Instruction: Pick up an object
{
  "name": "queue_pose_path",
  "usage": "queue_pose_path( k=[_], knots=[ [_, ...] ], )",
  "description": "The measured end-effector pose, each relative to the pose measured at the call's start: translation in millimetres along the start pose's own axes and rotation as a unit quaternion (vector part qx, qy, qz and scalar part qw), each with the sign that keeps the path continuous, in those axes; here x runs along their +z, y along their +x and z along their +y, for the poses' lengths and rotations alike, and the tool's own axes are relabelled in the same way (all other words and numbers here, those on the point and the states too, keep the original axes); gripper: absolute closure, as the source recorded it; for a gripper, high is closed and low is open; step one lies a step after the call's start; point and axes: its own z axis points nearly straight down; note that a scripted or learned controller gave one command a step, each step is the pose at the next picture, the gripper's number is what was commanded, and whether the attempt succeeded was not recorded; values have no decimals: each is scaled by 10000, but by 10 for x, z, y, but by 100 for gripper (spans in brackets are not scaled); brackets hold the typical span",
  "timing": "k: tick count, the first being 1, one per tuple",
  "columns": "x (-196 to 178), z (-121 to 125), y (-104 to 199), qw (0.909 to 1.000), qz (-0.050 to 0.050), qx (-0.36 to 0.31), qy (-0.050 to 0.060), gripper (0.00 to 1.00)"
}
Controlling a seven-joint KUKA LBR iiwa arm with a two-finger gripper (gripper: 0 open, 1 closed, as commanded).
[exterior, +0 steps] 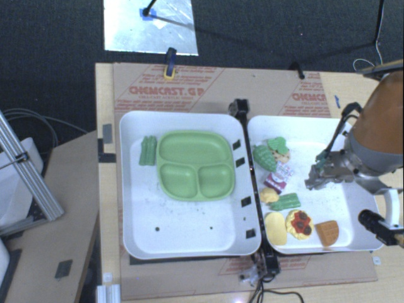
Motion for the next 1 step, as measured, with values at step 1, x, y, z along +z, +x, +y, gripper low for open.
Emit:
queue_pose_path(
  k=[1],
  knots=[
    [-122,175,971,10000,20,-47,19,100]
  ],
)
